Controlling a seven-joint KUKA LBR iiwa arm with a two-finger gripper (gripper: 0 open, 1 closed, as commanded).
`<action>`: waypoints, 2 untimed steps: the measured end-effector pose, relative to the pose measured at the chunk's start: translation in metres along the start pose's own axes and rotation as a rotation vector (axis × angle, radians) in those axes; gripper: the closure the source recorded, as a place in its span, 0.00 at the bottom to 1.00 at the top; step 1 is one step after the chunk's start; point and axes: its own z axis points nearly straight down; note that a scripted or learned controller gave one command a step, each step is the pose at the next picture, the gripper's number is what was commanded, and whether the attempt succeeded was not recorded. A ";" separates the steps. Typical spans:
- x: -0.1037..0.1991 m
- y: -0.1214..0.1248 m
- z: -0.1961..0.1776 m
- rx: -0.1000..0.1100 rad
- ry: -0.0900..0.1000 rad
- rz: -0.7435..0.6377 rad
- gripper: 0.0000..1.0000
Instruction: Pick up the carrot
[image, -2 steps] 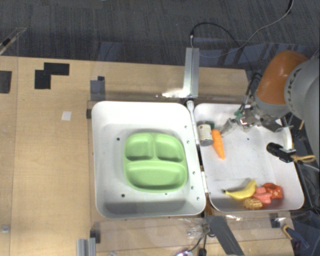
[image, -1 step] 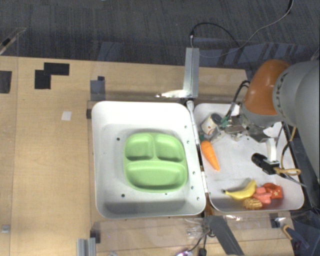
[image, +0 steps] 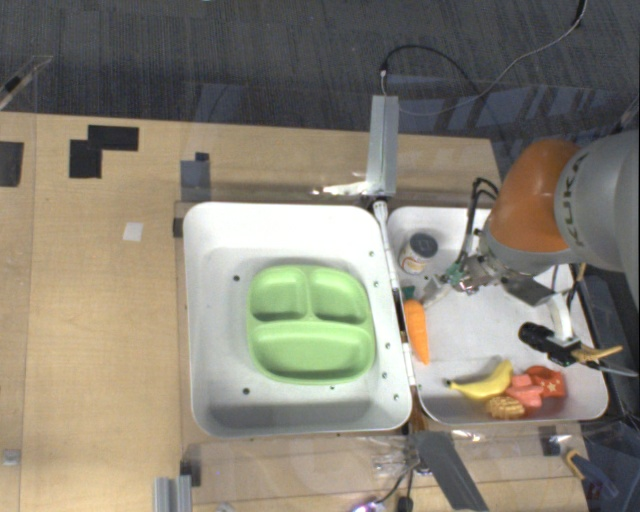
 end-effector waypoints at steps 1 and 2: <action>0.004 -0.022 0.000 -0.001 0.005 -0.349 0.00; 0.027 -0.077 -0.003 -0.008 -0.002 -0.476 0.00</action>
